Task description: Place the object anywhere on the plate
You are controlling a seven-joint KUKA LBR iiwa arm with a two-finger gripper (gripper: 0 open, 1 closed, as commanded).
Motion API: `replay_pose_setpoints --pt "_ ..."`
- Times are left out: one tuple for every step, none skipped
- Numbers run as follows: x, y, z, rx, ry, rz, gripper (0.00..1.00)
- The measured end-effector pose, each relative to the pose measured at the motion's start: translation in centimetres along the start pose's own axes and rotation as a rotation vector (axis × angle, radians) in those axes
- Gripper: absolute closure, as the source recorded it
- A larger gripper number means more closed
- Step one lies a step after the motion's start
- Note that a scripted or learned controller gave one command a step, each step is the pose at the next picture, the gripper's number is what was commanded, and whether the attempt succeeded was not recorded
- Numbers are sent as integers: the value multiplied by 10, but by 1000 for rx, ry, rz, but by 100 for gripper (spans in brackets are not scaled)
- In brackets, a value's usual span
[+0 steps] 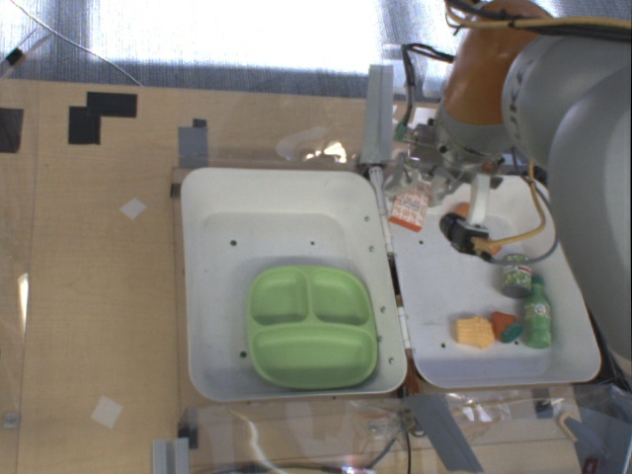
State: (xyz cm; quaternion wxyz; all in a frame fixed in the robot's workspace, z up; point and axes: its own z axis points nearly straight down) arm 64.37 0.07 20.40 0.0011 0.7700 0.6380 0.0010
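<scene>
overhead, the hand [427,178] hangs above the right bin [434,294], its grip state unclear.

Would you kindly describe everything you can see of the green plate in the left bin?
The green plate is a light green, rounded-rectangle dish that looks like smooth plastic. Raised ridges split it into three compartments: two smaller ones along the far side and one long one along the near side. It lies flat and upright on the floor of the left bin, toward the near right corner, its right edge close to the bin's wall. Nothing rests in its compartments.
</scene>
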Motion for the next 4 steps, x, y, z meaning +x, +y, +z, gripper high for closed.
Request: replay_pose_setpoints --pt "5 -70 19 2 1 -73 100" --pt "57 -131 19 3 1 33 100" --pt "81 -167 20 4 1 32 100" --pt "80 -167 20 3 1 34 0"
